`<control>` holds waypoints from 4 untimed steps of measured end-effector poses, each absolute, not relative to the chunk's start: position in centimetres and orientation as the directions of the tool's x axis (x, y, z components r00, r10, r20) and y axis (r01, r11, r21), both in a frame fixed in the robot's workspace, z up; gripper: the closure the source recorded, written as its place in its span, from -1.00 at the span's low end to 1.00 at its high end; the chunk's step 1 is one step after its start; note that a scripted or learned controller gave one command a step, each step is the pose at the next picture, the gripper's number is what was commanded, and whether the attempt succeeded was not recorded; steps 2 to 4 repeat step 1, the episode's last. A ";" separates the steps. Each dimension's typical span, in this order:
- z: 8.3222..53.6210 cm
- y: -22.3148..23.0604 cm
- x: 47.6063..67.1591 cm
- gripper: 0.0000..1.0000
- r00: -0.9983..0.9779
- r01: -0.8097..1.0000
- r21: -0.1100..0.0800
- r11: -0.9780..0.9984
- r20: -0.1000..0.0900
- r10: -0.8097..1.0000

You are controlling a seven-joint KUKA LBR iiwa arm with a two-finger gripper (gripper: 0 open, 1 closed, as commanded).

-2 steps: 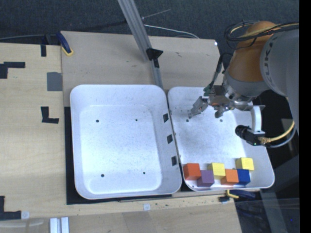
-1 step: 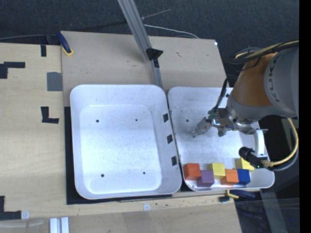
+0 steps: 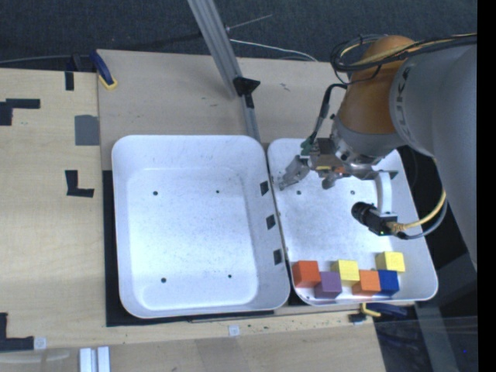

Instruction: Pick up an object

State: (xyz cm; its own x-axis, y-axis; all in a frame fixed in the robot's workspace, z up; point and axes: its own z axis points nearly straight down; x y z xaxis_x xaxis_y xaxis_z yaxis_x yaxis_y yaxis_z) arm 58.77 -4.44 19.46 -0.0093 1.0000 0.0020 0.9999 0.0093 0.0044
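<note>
Blocks were seen clustered along the near edge of the right bin (image 3: 403,208): orange block (image 3: 307,272), purple block (image 3: 331,284), yellow block (image 3: 348,270), a second orange block (image 3: 369,281), blue block (image 3: 389,283), and a second yellow block (image 3: 392,261), all touching or just beside one another. The gripper (image 3: 310,173) was positioned over the far part of the same bin, well apart from the blocks. Nothing was seen between its fingers; finger state could not be told. The left bin (image 3: 124,161) was set alongside.

A slanted metal pole (image 3: 219,39) rose from the far side of the wooden bench (image 3: 170,91). Black tape marks (image 3: 75,183) lay on the left, and a blue-and-yellow clamp (image 3: 103,70) sat at the far left corner.
</note>
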 end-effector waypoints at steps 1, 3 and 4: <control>19.2 -7.5 57.3 -1.00 0.002 1.000 -0.003 -0.002 -0.001 1.000; 19.2 -7.5 57.3 -1.00 0.002 1.000 -0.003 -0.002 -0.001 1.000; 19.2 -7.5 57.3 -1.00 0.002 1.000 -0.003 -0.002 -0.001 1.000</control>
